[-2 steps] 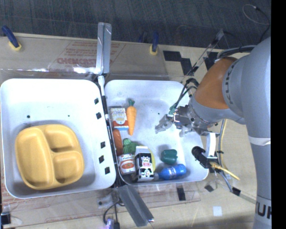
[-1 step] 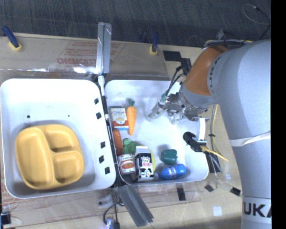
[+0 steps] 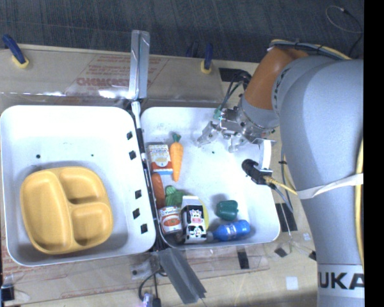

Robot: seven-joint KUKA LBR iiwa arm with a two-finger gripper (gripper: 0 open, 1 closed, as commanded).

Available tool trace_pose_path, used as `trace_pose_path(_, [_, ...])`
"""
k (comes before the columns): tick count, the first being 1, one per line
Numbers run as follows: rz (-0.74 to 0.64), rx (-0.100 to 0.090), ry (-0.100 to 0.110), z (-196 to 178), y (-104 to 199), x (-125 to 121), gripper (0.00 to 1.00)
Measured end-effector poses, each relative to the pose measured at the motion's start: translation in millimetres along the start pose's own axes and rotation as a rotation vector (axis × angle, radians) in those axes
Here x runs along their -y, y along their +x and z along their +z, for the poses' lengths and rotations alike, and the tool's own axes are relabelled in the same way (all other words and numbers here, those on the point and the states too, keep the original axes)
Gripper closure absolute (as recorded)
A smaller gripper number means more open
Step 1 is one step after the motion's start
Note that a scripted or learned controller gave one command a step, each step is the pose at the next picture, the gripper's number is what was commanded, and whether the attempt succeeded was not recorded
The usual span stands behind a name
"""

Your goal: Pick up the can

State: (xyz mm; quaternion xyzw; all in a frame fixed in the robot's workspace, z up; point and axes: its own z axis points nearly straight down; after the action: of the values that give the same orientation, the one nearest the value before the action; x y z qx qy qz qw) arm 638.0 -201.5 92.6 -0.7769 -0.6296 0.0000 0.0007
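Note:
The can [image 3: 171, 220], small with a red and white label, stands upright at the near left corner of the right bin [image 3: 256, 197], tight against the bin wall and a milk carton [image 3: 193, 223]. My gripper [image 3: 219, 139] hangs over the far middle of the right bin, well away from the can toward the back right. Its fingers [image 3: 205, 136] are spread open, and nothing sits between them.
Along the right bin's left wall lie a small box [image 3: 159, 155], a carrot [image 3: 176, 160], a sausage [image 3: 157, 187] and a green item [image 3: 174, 196]. A green pepper [image 3: 228, 208] and a blue bottle [image 3: 232, 230] lie near the front. A yellow divided plate [image 3: 67, 206] sits in the left bin.

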Motion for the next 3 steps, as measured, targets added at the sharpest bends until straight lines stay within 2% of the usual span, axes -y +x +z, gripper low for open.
trace_pose_path(1, [0.042,0.001,-0.003,-1,0,-11,0.00])
trace_pose_path(2, [0.082,0.000,0.003,0,32,-7,0.00])
trace_pose_path(3, [0.028,0.000,0.003,-50,1,15,0.00])
